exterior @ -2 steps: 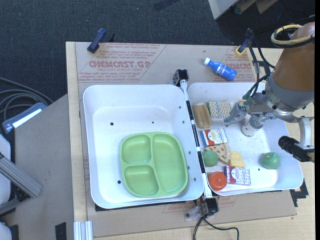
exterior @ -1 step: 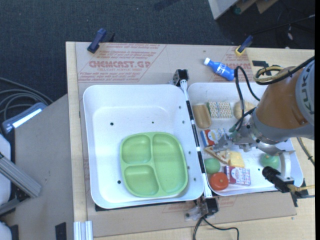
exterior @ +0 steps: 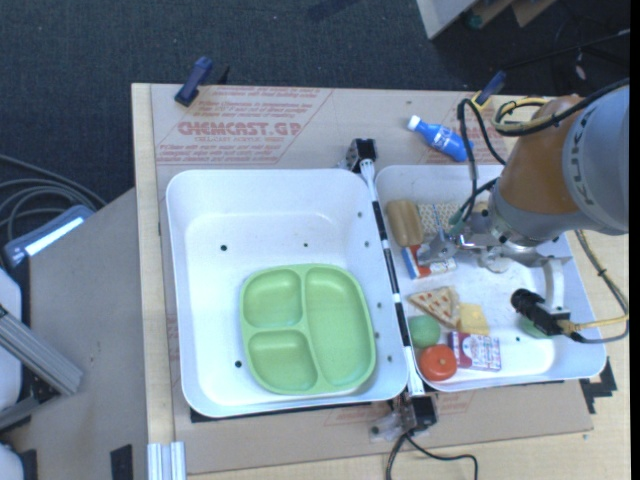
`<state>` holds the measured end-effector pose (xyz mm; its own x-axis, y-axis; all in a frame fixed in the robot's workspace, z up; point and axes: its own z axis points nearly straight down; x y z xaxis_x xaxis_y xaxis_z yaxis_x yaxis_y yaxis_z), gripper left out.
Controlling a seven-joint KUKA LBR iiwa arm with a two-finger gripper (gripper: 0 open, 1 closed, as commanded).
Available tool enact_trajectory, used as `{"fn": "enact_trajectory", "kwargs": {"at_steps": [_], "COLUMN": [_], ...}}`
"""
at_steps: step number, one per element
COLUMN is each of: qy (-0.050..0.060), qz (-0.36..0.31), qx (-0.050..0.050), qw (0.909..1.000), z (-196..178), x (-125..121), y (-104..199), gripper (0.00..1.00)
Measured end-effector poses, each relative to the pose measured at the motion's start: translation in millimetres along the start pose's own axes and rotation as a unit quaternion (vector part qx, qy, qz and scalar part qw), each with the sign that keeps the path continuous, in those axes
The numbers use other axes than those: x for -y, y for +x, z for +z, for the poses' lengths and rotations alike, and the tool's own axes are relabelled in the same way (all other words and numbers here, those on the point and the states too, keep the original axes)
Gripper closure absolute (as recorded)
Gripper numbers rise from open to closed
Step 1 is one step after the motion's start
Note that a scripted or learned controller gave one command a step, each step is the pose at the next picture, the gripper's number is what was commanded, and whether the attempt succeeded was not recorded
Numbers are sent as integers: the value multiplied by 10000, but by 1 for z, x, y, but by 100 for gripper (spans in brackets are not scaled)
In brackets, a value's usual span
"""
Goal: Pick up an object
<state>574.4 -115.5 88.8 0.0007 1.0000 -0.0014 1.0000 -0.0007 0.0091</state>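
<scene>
The arm [exterior: 560, 168] hides part of the right bin [exterior: 575, 363], perhaps more items.

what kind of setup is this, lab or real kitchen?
Likely a robotics lab bench, not a kitchen: two white bins clamped on a board, toy food such as a pizza slice and tomato, and loose cables on dark carpet.

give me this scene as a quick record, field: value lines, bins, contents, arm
left bin: holds a green divided tray
right bin: holds a cluster of small items
items in right bin: tan bread-like block, sandwich wedge, yellow piece, green ball, orange-red round item, red and white packet
arm: over the right bin, reaching in from the right
gripper: low among the items near the bin divider; grasp not readable
bench: blue and white tube lies behind the right bin
</scene>
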Motion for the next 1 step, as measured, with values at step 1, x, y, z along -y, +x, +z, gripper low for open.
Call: {"fn": "enact_trajectory", "kwargs": {"at_steps": [1], "qy": [32], "qz": [-10], "qx": [-2], "qw": [10000], "z": [-41], "x": [-60], "y": [-18], "gripper": [0]}}
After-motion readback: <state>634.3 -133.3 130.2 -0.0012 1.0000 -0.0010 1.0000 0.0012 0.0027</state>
